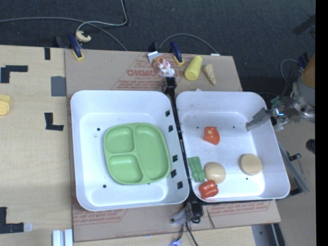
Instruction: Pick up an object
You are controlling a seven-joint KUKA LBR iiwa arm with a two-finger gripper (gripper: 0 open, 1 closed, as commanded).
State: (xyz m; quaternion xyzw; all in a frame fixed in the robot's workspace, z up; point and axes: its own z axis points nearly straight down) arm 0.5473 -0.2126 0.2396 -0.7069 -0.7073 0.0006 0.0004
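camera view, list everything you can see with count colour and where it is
bins: 2, white, side by side on the bench
divided plate: 1, green, in the left bin
red item: 1, red-orange, middle of the right bin
round items: 2, tan, near edge of the right bin, one right, one beside the green block
green block: 1, green, by the right bin's left wall
red pepper-like item: 1, red, near left corner of the right bin
yellow bottle: 1, yellow, on cardboard behind the bins
cone: 1, tan, beside the bottle
clamps: 2, blue, far cardboard edge
gripper: 1, grey, over the right bin's right edge
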